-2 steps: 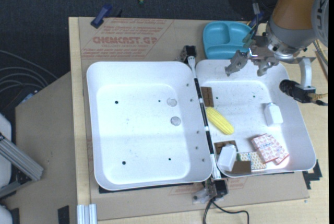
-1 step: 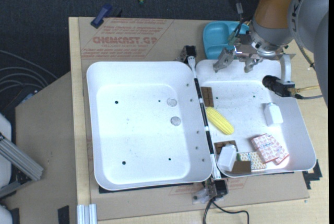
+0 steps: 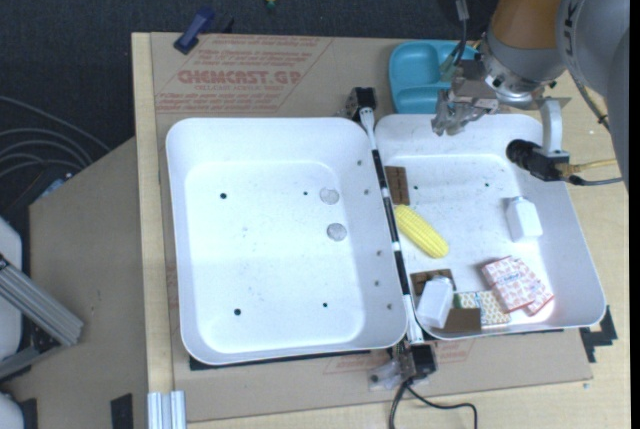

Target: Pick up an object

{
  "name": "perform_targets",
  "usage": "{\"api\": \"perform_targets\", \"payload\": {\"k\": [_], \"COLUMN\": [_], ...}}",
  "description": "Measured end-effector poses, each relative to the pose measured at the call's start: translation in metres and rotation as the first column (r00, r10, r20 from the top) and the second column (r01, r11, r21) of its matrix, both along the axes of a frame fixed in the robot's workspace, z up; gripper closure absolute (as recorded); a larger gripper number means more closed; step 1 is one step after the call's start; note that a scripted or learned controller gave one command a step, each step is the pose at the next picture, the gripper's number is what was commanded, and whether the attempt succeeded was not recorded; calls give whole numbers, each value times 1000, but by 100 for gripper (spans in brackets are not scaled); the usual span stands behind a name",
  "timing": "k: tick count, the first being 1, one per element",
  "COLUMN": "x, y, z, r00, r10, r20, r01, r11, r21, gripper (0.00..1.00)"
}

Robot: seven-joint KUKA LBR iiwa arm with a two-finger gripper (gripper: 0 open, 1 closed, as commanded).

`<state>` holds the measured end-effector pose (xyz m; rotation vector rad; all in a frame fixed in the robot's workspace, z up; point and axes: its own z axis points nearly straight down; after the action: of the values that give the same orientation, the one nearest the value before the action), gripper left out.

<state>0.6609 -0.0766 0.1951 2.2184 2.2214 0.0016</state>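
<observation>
Printed in red on the bench board (image 3: pixel 250 67) behind the left bin (image 3: pixel 190 142): "CHEMCAST GP", with smaller lines above and below too small to read.

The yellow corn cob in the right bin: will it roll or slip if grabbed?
The corn cob looks rounded and tapered, so it would probably roll if nudged sideways. Its surface seems glossy, likely plastic, so fingers might slip. It lies clear of other items, suggesting easy access.

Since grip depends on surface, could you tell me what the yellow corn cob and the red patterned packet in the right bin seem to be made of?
Corn cob: probably moulded plastic or rubber, with an even yellow, slightly glossy, ribbed surface. Red patterned packet: apparently printed card or wrapper, flat with crisp edges; the view leaves it open.
</observation>
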Motion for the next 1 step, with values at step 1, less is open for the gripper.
{"api": "perform_targets", "payload": {"k": [1], "x": [0], "y": [0], "z": [0], "r00": [1000], "r10": [0], "r20": [-1], "r01": [0], "r11": [1000], "r21": [0], "gripper": [0]}}
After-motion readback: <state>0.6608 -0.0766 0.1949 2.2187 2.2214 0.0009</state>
